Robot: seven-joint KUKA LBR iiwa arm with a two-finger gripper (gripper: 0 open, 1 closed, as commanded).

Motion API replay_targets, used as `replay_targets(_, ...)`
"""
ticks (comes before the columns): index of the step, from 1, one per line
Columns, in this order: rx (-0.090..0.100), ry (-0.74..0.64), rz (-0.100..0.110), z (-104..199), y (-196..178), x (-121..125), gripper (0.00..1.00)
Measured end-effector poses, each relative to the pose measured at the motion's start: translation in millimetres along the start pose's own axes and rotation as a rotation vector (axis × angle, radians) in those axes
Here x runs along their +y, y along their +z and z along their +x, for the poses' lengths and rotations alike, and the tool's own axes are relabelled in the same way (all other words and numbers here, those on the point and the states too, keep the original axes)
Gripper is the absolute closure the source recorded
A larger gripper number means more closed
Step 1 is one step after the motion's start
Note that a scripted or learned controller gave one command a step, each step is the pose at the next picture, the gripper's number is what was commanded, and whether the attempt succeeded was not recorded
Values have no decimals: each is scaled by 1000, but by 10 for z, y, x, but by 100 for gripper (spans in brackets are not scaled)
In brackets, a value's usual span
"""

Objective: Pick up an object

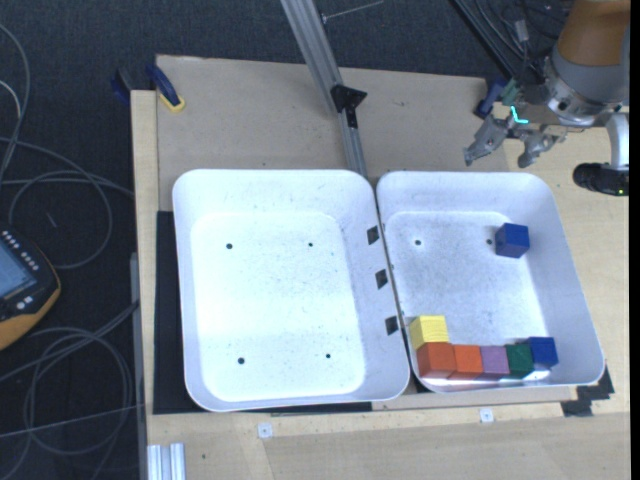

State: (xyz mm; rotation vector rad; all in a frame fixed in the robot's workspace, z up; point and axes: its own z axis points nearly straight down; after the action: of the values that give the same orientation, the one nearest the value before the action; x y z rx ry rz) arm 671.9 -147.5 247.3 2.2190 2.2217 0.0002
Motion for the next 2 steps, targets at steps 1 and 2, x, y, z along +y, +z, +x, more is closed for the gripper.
replay_targets(1,0,0,0,0,0,0,0)
replay_targets(2,0,0,1,1,0,0,0)
